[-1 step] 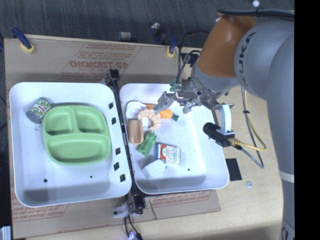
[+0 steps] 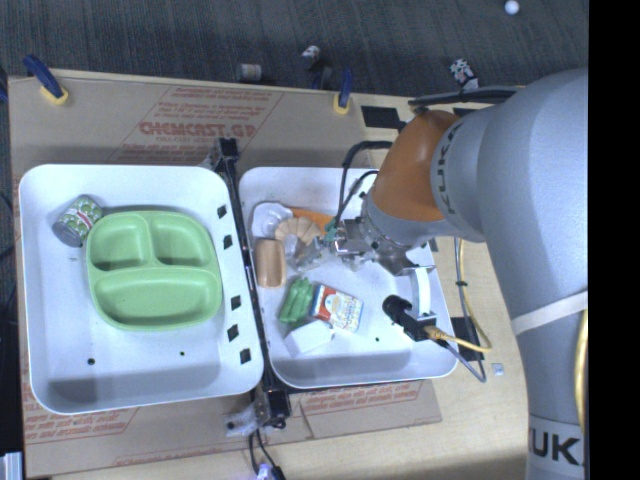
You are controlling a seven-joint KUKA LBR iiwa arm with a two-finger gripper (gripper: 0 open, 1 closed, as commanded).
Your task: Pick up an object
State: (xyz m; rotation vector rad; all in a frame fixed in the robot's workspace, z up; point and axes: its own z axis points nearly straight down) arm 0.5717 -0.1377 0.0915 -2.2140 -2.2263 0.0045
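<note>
My gripper (image 2: 322,246) reaches down into the upper middle of the right bin (image 2: 400,363), under the orange wrist band. Right at its tip lie a tan ribbed piece (image 2: 292,230) and an orange carrot-like piece (image 2: 312,216). To the gripper's left a tan cylinder (image 2: 268,262) stands near the bin's left wall. Below the gripper are a green item (image 2: 295,301), a white and red packet (image 2: 341,309) and a white block (image 2: 309,339). Nothing is visibly held between the gripper and these things.
The left bin (image 2: 50,368) holds a green divided plate (image 2: 153,268) and a small can (image 2: 77,219) at its upper left corner. A black divider strip (image 2: 240,268) runs between the two bins. The arm's grey body covers the bench at the right.
</note>
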